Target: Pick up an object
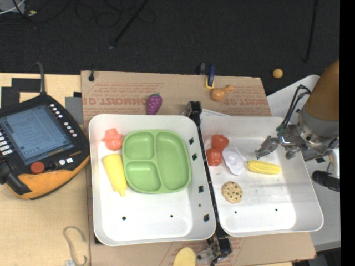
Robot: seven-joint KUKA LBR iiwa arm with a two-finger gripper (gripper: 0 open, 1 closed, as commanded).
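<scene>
**Gripper open above the corn in the right bin**

Gripper [279,144] hangs over the right bin [288,218], its two fingers spread apart with nothing between them. One dark finger [267,147] points down-left toward the corn cob [263,168], which lies flat just below it. Whether the fingertip touches the corn cannot be told.

Left of the corn sits a white lump [234,161], close beside it. Two red toys [216,149] lie next to the bin's left wall, one above the other. A cookie [232,192] rests lower down, apart from the rest. The lower right half of this bin's floor is bare, and the corn has open floor below it and to its right.

The left bin [144,220] carries a green divided tray [156,162] in its upper middle. A yellow banana [115,173] lies against the tray's left edge, and an orange-red toy [112,139] sits in the upper left corner. The lower strip of this bin is open.

On the cardboard behind the bins lie a purple grape bunch [154,103] and an orange pear-shaped toy [220,93]. A control pendant [39,143] rests on the bench at far left.
</scene>
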